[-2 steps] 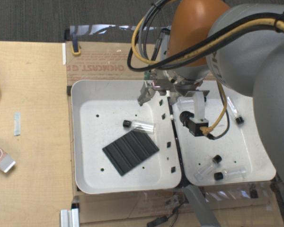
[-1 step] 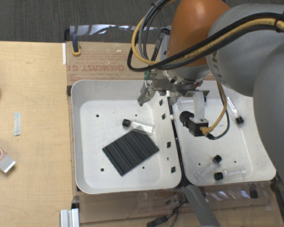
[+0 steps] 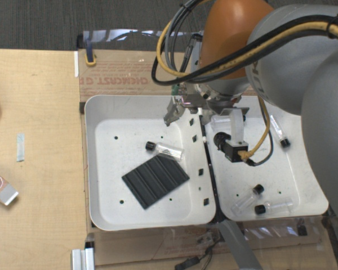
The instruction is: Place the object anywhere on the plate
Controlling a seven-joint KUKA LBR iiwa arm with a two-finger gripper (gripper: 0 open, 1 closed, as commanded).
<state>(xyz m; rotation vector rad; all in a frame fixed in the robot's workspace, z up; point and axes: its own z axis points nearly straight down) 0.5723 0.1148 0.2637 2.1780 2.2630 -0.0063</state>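
Arm (image 3: 281, 49) above both bins (image 3: 101, 167).

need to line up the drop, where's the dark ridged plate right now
The dark ridged plate lies flat in the left bin, toward its lower middle. A small clear vial with a black cap lies just above its upper corner.

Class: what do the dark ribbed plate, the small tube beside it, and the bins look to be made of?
Plate: probably matte dark plastic or rubber; ridged, no shine.
Tube: clear plastic or glass; see-through body, black cap.
Bins: likely smooth white plastic; rounded moulded corners.
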